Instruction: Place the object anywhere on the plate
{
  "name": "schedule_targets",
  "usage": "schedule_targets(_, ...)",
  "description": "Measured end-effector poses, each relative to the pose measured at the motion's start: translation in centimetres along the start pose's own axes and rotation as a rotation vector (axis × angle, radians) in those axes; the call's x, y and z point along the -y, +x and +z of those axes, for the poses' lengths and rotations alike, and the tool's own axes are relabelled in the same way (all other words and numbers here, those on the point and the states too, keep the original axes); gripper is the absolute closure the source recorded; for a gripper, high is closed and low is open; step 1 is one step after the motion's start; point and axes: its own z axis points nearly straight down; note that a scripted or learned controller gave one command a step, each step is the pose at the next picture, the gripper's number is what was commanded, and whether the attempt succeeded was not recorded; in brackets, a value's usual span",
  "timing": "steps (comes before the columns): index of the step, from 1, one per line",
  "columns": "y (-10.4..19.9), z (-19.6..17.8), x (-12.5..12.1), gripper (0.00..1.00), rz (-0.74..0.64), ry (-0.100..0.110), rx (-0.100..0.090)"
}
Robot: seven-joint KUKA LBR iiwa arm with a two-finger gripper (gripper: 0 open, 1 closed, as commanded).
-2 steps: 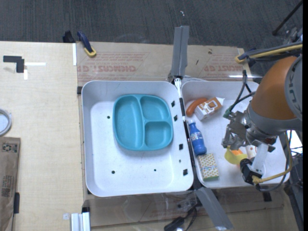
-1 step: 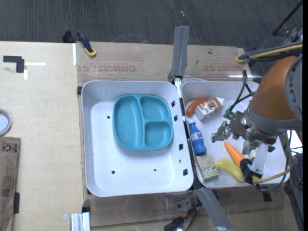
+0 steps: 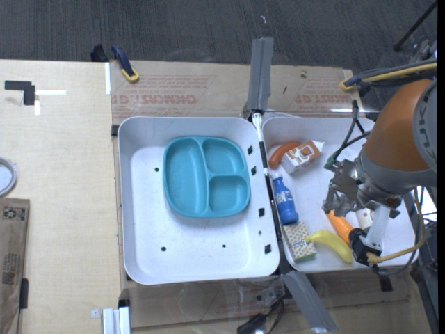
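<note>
A teal divided plate (image 3: 206,177) lies in the left bin (image 3: 139,256), slightly above its middle, with nothing on it. My gripper (image 3: 336,202) hangs low over the right bin (image 3: 313,190), right of its middle. It sits just above an orange carrot (image 3: 340,225) and a yellow banana (image 3: 332,243). From this angle the wrist hides how the jaws stand, and I see nothing clearly held in them.
The right bin also holds a blue bottle (image 3: 282,199) by its left wall, a patterned box (image 3: 299,240) at the front, and an orange sausage (image 3: 281,153) and a small carton (image 3: 302,156) at the back. The arm (image 3: 400,138) covers the bin's right side.
</note>
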Motion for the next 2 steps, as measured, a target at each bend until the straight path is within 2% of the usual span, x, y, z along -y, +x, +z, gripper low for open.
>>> schedule_targets(1, 8.8, 0.4, 1.3, 1.00, -0.079, -0.005, -0.003)
schedule_targets(2, 16.0, -2.7, 0.5, 1.00, -0.378, -0.007, -0.001)
